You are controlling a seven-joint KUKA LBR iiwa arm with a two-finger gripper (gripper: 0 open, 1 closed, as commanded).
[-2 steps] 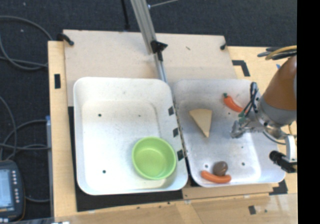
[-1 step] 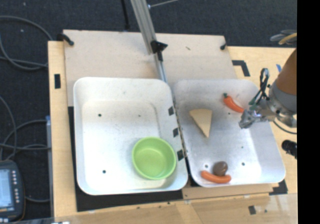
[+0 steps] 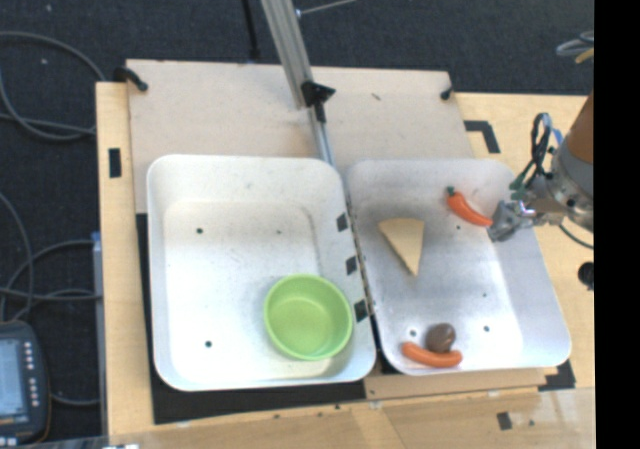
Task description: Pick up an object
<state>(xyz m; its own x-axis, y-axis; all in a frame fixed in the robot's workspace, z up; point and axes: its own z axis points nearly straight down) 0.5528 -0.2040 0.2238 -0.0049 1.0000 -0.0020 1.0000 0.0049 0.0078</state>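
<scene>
In the right bin (image 3: 520, 307) lie an orange carrot (image 3: 466, 207) near the far right corner, a tan cheese wedge (image 3: 405, 242) in the middle, and at the near edge a brown round piece (image 3: 440, 337) resting against an orange sausage-shaped piece (image 3: 432, 357). A green bowl (image 3: 307, 316) stands in the near right corner of the left bin (image 3: 200, 237). My gripper (image 3: 508, 220) reaches in from the right edge, low over the right bin's right side, just right of the carrot's end. Nothing shows between its fingers.
A slanted metal post (image 3: 285, 27) rises from the bench behind the seam between the bins. Cables lie on the dark floor at left, and a small screen device (image 3: 20, 387) sits at the lower left.
</scene>
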